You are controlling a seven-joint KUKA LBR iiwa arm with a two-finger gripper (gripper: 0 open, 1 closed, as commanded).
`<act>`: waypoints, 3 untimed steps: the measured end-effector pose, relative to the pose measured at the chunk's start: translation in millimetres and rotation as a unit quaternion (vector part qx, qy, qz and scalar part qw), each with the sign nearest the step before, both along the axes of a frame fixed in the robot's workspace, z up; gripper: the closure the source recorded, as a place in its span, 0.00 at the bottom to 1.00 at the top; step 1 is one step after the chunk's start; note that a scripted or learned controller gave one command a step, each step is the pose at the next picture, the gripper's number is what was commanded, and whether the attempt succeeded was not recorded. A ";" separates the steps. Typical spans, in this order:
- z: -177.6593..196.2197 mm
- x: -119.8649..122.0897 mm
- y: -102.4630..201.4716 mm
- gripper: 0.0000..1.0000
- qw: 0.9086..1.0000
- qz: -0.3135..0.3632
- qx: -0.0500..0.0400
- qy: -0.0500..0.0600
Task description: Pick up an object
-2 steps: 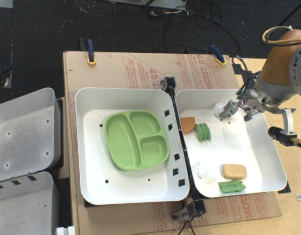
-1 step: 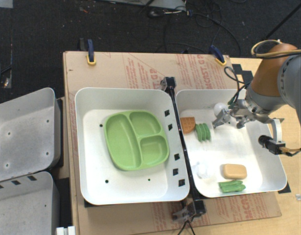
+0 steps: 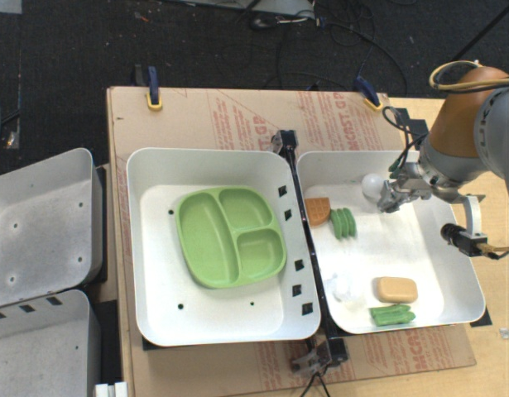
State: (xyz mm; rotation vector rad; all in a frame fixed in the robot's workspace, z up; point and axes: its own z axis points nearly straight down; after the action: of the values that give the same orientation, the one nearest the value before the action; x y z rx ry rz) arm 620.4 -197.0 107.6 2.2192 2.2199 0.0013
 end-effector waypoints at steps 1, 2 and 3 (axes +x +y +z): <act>45.8 4.9 -6.5 1.00 1.000 0.000 0.000 -0.001; 109.6 8.2 -3.6 1.00 1.000 0.001 -0.001 -0.003; 170.6 10.3 3.9 1.00 1.000 0.002 -0.001 -0.002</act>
State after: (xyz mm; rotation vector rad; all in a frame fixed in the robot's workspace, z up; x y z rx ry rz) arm 630.7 -193.1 278.2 2.2120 2.2211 0.0053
